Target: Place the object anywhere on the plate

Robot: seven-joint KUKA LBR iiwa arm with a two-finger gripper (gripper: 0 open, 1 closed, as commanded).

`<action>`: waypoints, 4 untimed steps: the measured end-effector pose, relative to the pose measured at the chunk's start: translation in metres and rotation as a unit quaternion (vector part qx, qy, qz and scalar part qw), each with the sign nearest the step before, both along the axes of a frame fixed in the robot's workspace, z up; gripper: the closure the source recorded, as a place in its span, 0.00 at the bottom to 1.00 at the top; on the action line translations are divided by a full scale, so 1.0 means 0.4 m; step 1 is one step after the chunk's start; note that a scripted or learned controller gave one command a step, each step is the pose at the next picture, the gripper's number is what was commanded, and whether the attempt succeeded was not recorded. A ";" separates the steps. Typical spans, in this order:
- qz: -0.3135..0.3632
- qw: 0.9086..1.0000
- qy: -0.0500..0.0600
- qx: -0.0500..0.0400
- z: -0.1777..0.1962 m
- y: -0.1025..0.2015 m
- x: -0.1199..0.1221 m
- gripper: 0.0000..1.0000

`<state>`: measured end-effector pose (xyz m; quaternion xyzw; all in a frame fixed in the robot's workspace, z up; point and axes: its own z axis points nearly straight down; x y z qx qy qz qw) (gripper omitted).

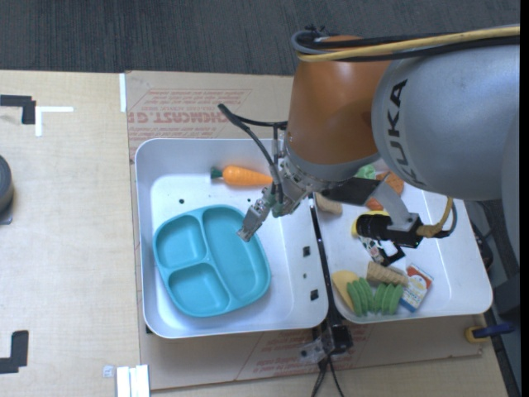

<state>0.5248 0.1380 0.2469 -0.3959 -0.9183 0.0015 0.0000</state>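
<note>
Arm (397, 114) over end effector (248, 226), half-hidden.

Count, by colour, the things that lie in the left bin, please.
Blue: 1, the plate
Orange: 1, the carrot
Total: 2
</note>
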 end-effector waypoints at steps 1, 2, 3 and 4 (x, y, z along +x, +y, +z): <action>0.129 0.992 -0.004 0.000 0.044 0.123 0.237 0.00; 0.275 0.962 -0.001 0.001 -0.209 0.225 0.248 0.00; 0.271 0.963 -0.004 0.001 -0.184 0.221 0.254 1.00; 0.291 0.957 0.000 0.001 -0.033 0.227 0.066 1.00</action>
